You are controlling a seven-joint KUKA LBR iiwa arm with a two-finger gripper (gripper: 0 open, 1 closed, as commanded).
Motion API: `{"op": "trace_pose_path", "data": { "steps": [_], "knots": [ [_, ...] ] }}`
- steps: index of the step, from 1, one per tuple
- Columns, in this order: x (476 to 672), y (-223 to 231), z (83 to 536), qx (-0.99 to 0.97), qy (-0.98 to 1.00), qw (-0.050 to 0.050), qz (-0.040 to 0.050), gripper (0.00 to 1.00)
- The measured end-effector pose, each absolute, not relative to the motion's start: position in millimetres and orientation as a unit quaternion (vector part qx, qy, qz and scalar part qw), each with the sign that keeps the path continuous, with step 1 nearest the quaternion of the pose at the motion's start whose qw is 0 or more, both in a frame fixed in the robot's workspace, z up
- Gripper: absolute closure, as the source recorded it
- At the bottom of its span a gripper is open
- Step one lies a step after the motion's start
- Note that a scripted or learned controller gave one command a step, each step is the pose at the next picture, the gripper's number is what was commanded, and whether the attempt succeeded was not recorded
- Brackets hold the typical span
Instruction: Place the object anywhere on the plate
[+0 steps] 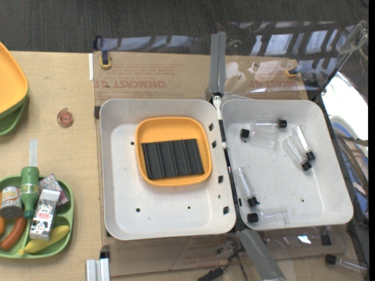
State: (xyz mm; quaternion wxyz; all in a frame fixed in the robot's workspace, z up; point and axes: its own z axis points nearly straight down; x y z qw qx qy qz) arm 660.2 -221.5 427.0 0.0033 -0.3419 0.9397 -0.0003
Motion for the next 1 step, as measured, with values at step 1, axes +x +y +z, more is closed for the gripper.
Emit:
{"op": "trace_pose_path", "data": {
  "steps": [1],
  "knots": [
    [660.2, -221.5, 441.8, -0.492, 0.871, 0.003, 0.0001, 0.00]
  ]
}}
